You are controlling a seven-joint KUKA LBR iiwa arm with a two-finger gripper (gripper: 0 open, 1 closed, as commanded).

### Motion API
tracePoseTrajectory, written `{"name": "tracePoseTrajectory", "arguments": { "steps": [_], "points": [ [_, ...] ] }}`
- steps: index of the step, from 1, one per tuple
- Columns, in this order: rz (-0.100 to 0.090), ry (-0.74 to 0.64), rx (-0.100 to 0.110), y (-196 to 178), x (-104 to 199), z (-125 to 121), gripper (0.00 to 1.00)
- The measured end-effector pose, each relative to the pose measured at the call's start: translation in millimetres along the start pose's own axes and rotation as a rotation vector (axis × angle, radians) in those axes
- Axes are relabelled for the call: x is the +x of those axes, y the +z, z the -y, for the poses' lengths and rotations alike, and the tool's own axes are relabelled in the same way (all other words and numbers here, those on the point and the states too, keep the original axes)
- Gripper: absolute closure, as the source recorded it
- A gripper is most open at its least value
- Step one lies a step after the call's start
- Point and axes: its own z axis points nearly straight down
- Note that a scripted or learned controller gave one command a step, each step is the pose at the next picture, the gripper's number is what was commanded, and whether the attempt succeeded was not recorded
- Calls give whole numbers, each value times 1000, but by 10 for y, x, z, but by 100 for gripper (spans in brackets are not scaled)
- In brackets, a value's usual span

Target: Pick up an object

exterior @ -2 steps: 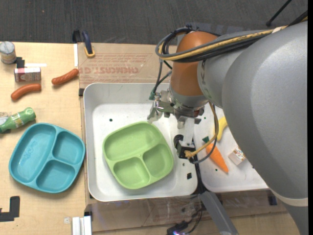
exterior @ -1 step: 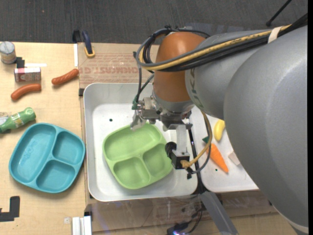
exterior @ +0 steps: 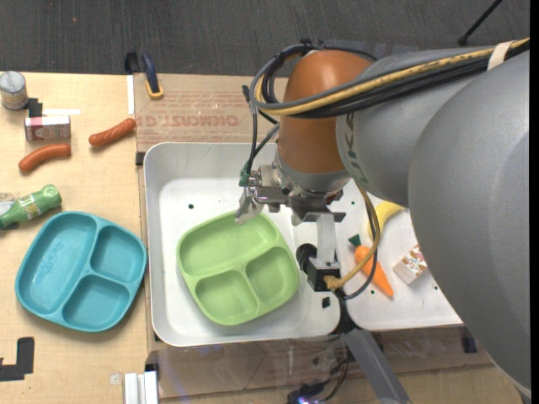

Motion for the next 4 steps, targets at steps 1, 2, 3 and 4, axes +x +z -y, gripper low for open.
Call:
{"name": "tracePoseTrajectory", "arguments": {
  "steps": [1,2,3,4],
  "points": [
    [1,42,2,505,503,154,0],
    [1,-3,-1,-51,-114,-291,0],
    [-7,28,-15,943,179,137,0],
    [1,-146,-1,-719,401,265,0]
  ]
}}
